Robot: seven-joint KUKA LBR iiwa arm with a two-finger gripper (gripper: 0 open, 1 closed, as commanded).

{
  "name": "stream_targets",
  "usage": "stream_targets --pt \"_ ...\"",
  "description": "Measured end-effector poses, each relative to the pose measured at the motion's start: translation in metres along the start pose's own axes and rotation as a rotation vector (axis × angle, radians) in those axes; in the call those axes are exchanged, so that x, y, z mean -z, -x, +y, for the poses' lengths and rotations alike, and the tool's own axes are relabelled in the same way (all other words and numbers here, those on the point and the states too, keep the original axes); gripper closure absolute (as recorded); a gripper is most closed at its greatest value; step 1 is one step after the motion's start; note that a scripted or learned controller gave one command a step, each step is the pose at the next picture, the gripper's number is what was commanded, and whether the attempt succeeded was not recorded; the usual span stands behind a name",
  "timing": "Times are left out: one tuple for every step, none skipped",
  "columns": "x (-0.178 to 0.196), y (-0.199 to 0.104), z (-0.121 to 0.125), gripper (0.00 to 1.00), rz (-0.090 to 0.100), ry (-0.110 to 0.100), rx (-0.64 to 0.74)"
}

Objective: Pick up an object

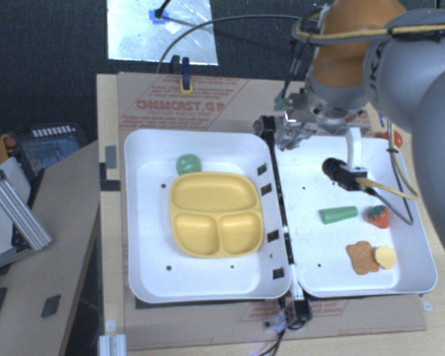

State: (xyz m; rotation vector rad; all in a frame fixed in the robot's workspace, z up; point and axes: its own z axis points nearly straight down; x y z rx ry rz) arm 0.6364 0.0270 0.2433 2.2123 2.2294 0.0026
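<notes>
The right bin [311,273] holds several small items: a green cylinder [337,214], a red and orange piece [378,216], a brown biscuit shape [361,257] and a pale yellow disc [385,257]. In the left bin [144,273], a green lump [188,164] lies just behind a yellow divided plate [213,213]. My gripper [289,134] hangs over the far left corner of the right bin, close to the wall between the bins. It is well away from the items at the near right, and I see nothing held in it.
The grey arm with its orange band [352,35] covers the far right of the bench. A black and white fitting with a cable [346,173] hangs over the right bin's middle. A blue and yellow clamp [184,74] stands behind the left bin.
</notes>
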Motion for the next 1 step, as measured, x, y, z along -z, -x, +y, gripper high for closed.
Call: stream_targets --pt "0.0021 -0.0593 0.0109 1.00 0.001 0.002 0.001"
